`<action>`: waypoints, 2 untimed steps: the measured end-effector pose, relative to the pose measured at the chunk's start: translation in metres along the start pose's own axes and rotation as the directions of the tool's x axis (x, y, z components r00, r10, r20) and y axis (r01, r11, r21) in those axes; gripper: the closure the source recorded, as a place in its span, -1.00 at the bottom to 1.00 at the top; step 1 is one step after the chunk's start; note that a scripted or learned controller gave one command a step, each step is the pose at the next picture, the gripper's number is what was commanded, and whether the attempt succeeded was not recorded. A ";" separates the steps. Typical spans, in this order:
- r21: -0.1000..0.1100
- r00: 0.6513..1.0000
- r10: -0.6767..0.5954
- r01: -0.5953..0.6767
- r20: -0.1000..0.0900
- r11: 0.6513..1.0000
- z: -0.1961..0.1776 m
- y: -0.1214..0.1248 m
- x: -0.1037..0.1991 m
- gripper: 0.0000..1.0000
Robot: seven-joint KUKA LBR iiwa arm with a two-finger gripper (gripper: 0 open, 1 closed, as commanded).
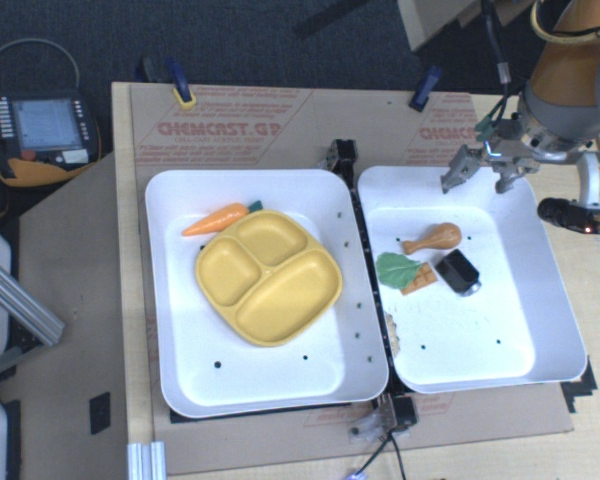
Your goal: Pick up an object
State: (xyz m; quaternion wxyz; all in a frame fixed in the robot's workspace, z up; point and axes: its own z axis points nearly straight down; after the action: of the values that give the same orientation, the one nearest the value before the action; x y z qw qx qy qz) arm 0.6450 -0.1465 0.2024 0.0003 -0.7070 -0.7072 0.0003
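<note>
Cables [380, 438] and a clamp sit at the bench's near edge, just below where the two bins meet. Task thing candidates are all in the right bin [540, 358]: a toy drumstick [432, 238], a small black block [458, 272] just beside and below it, and a green-topped piece [402, 271] touching or nearly touching the block's left side. All three cluster in the bin's upper-left part — tight grouping.

Gripper [480, 171] hangs over the right bin's far rim, fingers spread apart, nothing between them. Clearly empty. It is up and to the right of the drumstick, not over any object.

Risks, as I judge them: the cluster is crowded, so a descent on the drumstick could catch the black block with one finger and push both instead of closing cleanly. Drumstick looks rounded and smooth — likely to squirt out if pinched off-centre. Green piece looks flat and low; fingers may close above it. Coming straight down from here, the gripper lands near the bin rim and could clip the wall.

Left bin [170, 348] holds a yellow divided plate [270, 278] and a toy carrot [215, 219] touching the plate's upper-left edge — well apart from the gripper, unlikely targets from this pose.
</note>
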 end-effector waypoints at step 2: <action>0.004 1.000 0.001 -0.001 0.000 1.000 0.095 0.006 0.000 -1.00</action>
State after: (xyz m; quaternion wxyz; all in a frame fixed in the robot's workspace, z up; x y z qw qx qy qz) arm 0.6509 -0.1469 0.1075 0.0019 -0.7073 -0.7069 0.0015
